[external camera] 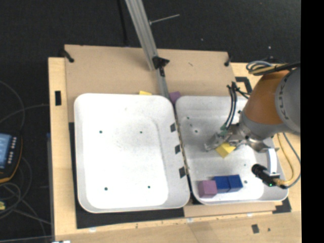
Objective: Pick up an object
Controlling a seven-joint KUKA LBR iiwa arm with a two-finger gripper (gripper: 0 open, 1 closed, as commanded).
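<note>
Low in the right bin (202,110), hand (223,145) right against a yellow block (226,149); grip state impossible to tell. Nearer the front wall, a blue block (227,183) touching a purple block (207,188).

The arm (276,103) enters from the right edge of the frame, at mid height, its grey body and orange band filling the upper right part of the picture. It bends down and toward the left, ending in the gripper (218,142) just right of the frame's centre. The gripper points left and slightly downward, its fingers too blurred to read.
</note>
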